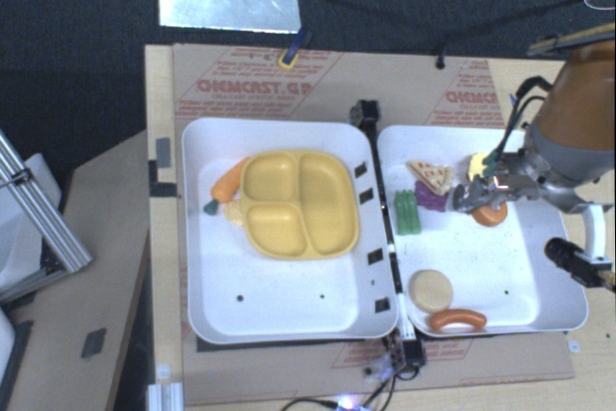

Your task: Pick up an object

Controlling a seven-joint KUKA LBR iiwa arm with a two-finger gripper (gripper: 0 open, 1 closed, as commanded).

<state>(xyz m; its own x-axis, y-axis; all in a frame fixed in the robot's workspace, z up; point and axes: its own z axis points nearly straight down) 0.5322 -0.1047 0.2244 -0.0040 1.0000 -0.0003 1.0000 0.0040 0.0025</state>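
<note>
1. The gripper [478, 195] hung low over the right bin [553, 303], toward its far right part, at the end of the grey arm that reached in from the right.
2. Whether its jaws stood apart or together could not be told; the wrist body hid them from above, and nothing could be seen gripped there.
3. Just beside the gripper, on its near right side, lay an orange round piece [491, 215], partly covered by the wrist. It looked the likeliest target.
4. Other candidates lay in the same bin: a sandwich wedge [431, 175] and a purple piece [431, 199] near the far left part, a green piece [407, 212] against the left wall, a yellow piece [478, 165] just beyond the gripper, and a tan round bun [431, 288] with a sausage [457, 321] at the near edge.
5. The left bin [207, 303] carried a yellow divided plate [294, 205] at its middle, with a carrot [228, 180] touching the plate's left rim.
6. By my judgement the step in hand was the descent or the grasp itself, with no lift begun.
7. The next move called for the jaws to close squarely on one piece, clear of its crowded neighbours, before a straight rise.
</note>
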